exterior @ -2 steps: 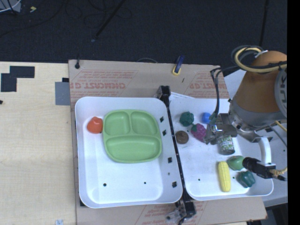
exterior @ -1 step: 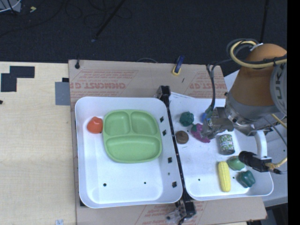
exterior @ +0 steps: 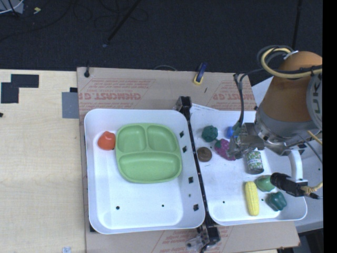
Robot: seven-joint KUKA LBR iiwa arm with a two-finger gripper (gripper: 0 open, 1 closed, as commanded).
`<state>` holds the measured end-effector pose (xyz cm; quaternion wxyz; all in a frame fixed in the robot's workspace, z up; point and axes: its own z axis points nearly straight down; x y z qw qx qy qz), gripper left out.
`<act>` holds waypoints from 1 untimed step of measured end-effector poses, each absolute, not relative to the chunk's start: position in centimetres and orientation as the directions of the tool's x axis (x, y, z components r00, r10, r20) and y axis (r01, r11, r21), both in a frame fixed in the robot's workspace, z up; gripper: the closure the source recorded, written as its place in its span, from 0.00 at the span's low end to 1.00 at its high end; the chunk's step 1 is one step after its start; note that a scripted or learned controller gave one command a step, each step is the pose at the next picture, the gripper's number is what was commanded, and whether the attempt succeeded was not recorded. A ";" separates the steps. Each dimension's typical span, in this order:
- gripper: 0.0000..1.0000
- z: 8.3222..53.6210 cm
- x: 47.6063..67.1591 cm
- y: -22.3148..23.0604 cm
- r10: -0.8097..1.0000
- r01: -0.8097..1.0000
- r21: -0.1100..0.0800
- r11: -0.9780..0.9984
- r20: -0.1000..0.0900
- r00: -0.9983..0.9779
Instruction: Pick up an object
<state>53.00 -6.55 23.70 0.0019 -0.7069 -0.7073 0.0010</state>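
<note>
My gripper (exterior: 238, 146) hangs low over the upper middle of the right bin (exterior: 226, 204), right beside a purple bunch of grapes (exterior: 225, 148). A small blue thing (exterior: 231, 131) peeks out just above the gripper. A dark green lump (exterior: 210, 133) lies to the left, with a brown round piece (exterior: 204, 154) below it. Just right of the gripper lies a small can (exterior: 255, 161). Lower down are a yellow corn cob (exterior: 252, 197), a light green piece (exterior: 265, 183) and a teal piece (exterior: 277, 201).
The left bin (exterior: 105, 204) holds a green divided plate (exterior: 148, 153) and a small orange cup (exterior: 107, 140) at its upper left. A black clamp joins the two bins along the middle ridge (exterior: 192, 157). The grey arm with its orange band (exterior: 290, 88) reaches in from the right.
</note>
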 end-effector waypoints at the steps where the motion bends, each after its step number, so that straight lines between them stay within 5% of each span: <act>1: 1.00 21.7 53.6 -6.5 1.000 1.000 -0.006 -0.001 0.001 0.001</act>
